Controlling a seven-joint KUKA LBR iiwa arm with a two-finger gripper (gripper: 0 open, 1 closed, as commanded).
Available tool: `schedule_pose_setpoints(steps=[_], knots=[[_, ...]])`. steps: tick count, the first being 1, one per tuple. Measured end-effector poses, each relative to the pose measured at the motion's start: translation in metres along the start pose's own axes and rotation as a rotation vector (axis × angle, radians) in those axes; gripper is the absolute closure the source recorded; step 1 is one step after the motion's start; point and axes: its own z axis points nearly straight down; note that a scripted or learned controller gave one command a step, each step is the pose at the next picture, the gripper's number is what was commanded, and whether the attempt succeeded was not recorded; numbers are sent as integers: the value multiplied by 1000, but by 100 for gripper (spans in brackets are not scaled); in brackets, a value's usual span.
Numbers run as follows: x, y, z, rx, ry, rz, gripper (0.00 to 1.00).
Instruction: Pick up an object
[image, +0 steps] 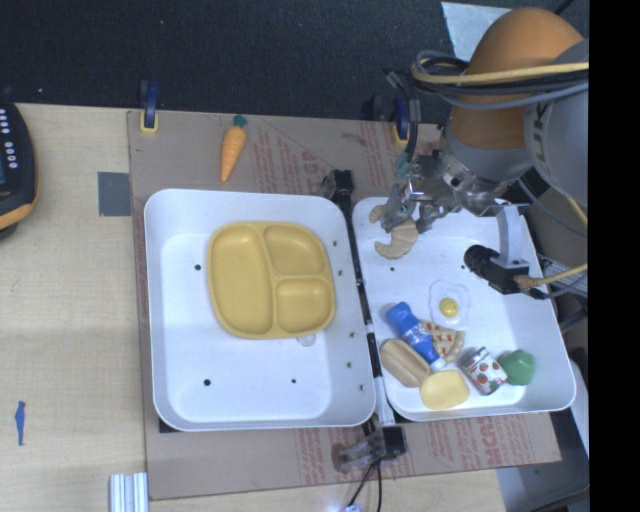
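Crowding the near end of the right white bin (548, 330) are a yellow rounded block (444, 389), a tan hot-dog bun (403, 362), a green ball (518, 366), a blue bottle (411, 328) and a fried egg toy (448, 303). Beside it, the left white bin (180, 350) holds a yellow three-compartment plate (270, 279). Farther back, the gripper (405, 215) hangs over a tan curved piece (397, 242); whether it grips anything cannot be told. An orange toy carrot (232, 148) lies on the bench beyond.
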Motion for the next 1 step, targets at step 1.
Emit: schedule_pose_setpoints(steps=[1], knots=[[29, -33, 4, 10, -2, 2, 100]])
